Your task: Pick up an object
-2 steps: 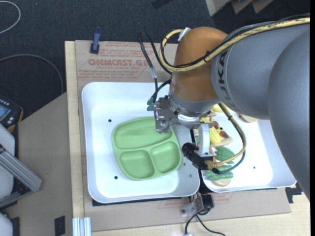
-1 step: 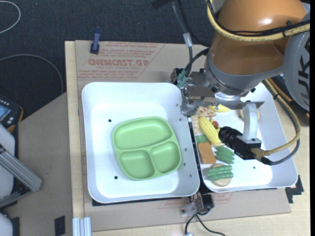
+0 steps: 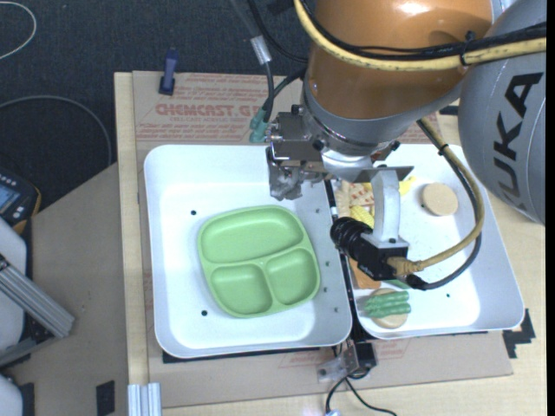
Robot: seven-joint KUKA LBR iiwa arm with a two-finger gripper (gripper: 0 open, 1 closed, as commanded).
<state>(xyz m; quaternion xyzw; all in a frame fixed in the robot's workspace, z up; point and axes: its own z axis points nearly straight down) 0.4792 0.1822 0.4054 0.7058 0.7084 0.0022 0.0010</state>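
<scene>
Over the far inner corner of the left bin (image 3: pixel 165 232), close to the wall where the two bins meet, hangs the pincer (image 3: pixel 289 178); it sits low, near the white floor of that bin; from this angle one cannot tell if it is open or closed, or if it grips anything. Above it the big grey arm (image 3: pixel 390 42) with its shiny orange band comes in from the right and covers the far part of the right bin (image 3: pixel 486 258).

A green plate (image 3: pixel 256 258) with three sections lies flat in the middle of the left bin; it is just in front of the pincer and apart from it.

In the right bin a round tan disc (image 3: pixel 440 199) lies by itself toward the far side; a flat yellow thing (image 3: pixel 355 199) with a checked pattern lies near the wall between the bins, partly hidden under the robot; at the near edge a small green bumpy thing (image 3: pixel 386 302) rests on top of a tan round piece (image 3: pixel 390 319).

Both bins stand side by side on a brown board (image 3: pixel 208 102) with red writing on it, which lies on the worktop; a small blue thing (image 3: pixel 168 72) sits at the far left edge of that board.
</scene>
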